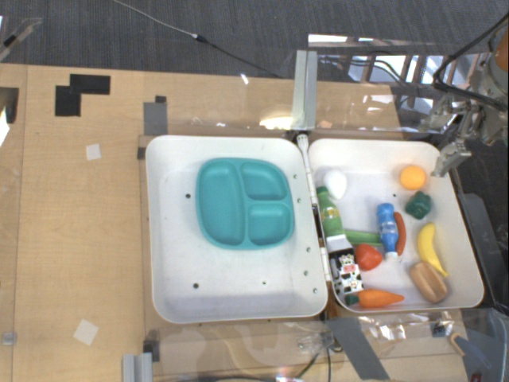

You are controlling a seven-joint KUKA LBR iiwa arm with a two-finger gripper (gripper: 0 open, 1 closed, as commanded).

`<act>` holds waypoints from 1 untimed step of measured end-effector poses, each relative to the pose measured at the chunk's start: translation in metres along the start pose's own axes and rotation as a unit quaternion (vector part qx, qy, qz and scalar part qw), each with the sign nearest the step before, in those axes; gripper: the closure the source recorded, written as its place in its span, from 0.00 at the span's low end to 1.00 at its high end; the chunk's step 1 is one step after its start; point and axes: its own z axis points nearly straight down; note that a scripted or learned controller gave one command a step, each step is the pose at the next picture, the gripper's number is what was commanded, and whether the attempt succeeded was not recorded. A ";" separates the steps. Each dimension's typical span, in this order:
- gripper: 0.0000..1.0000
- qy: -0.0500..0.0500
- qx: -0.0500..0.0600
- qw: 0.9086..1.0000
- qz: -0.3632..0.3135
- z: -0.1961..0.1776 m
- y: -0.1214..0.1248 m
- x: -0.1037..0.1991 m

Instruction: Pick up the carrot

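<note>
The carrot (380, 298) is orange and tapered, and lies flat along the front wall of the right bin (469, 289), its tip pointing right. A small black-and-white box (346, 270) sits just to its upper left, and a brown bread roll (428, 282) to its right. My gripper (447, 159) hangs at the bin's far right corner, above the rim and close to an orange ball (412, 177). It is far from the carrot, most of the bin's depth away.
The right bin also holds a banana (429, 247), a blue bottle (387, 228), a green bottle (328, 217), a red fruit (367, 256), a dark green piece (418, 205) and a white egg (336, 184). A teal divided plate (242, 201) lies in the left bin (171, 293).
</note>
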 end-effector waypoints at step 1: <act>0.00 0.002 0.000 0.982 0.189 0.095 -0.007 -0.027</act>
